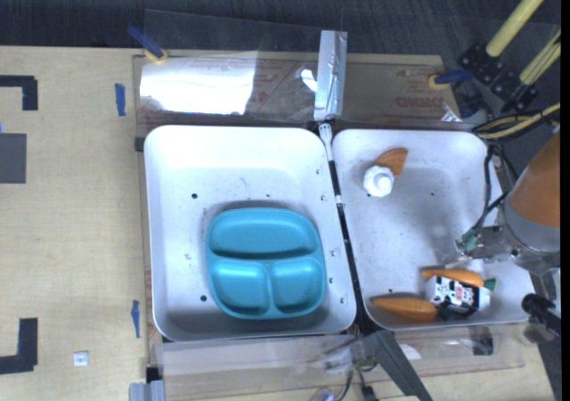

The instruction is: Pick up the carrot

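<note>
The carrot [456,277], thin and orange with a green tip at its right end, lies near the front right corner of the right bin [419,212]. It rests against a small black and white object [456,296]. My gripper [470,243] reaches in from the right edge and hangs just above and behind the carrot, close to the bin's right wall. Nothing shows in its grasp. The arm's orange band [541,187] sits above it at the frame's right.
A fat orange-brown oblong item [403,306] lies by the right bin's front wall, left of the carrot. An orange piece [393,159] and a white cap [378,182] sit at the bin's back. A blue divided plate [265,258] fills the left bin [178,167].
</note>
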Motion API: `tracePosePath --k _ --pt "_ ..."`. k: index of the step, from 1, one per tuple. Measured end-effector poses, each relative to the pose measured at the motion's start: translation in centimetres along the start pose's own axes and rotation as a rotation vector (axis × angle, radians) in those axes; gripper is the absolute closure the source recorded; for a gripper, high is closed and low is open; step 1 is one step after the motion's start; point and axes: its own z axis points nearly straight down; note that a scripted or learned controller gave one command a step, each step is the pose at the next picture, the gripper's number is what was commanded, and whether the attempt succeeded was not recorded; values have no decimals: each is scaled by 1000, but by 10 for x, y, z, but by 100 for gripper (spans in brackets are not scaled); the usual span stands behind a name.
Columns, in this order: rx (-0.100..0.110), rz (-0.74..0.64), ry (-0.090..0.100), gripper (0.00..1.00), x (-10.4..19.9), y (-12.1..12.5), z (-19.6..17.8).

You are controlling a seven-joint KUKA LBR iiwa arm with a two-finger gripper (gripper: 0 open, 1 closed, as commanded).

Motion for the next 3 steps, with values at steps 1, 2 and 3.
tracePosePath --k 1,2,3 --pt "1 0 0 0 0 0 0" --pt "7 -166 26 0 -25 -2 6" --pt "1 -290 2 0 -19 -3 8"
